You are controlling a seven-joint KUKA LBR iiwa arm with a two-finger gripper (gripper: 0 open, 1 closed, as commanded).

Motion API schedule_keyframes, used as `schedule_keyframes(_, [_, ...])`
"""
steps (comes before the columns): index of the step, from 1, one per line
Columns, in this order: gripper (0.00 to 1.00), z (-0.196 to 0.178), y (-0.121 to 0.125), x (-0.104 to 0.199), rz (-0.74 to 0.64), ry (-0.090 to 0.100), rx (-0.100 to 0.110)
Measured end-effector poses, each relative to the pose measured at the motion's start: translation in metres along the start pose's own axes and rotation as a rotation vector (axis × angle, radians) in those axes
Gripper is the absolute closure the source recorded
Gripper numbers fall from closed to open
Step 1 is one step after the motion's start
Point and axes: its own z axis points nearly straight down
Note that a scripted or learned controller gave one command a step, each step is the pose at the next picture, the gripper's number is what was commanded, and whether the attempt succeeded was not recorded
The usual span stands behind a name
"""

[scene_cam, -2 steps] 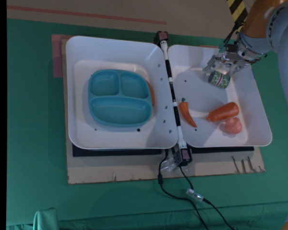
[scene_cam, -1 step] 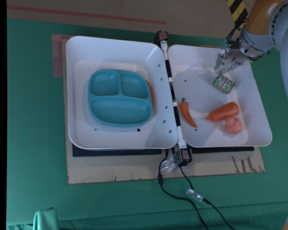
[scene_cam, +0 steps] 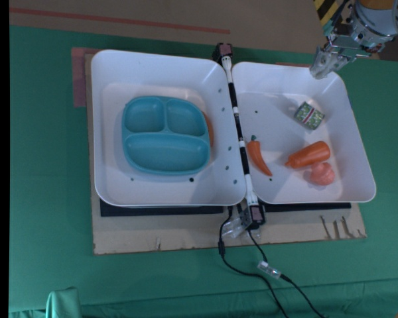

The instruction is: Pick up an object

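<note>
Two shallow white bins sit side by side on a green-covered bench, seen from above at a slant. The left bin [scene_cam: 113,68] holds one teal divided plate [scene_cam: 165,135] with three compartments, lying flat near the middle. The right bin [scene_cam: 278,78] holds four items: one small orange chili pepper [scene_cam: 258,158] close to the divider between the bins, one green-patterned box [scene_cam: 309,114] tilted further back, one larger orange carrot-shaped piece [scene_cam: 309,154] lying on its side, and one pinkish-red rounded object [scene_cam: 322,173] touching it just in front. One black cable [scene_cam: 252,260] trails forward from the bins' front edge. At the upper right, the single grey arm with its orange band reaches in, its gripper [scene_cam: 322,68] pointing down and hanging above the right bin's far rim, well apart from all four items; it holds nothing, and how wide it stands cannot be made out
</note>
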Motion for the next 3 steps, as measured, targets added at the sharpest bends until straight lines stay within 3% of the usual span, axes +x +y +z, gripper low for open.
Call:
schedule_keyframes(1, [1.00, 0.006, -0.067, -0.001, 0.002, 0.000, 0.002])
schedule_keyframes(2, [1.00, -0.048, -0.083, -0.001, 0.001, 0.000, -0.001])
schedule_keyframes(3, [1.00, -0.069, -0.099, 0.000, 0.001, 0.000, -0.001])
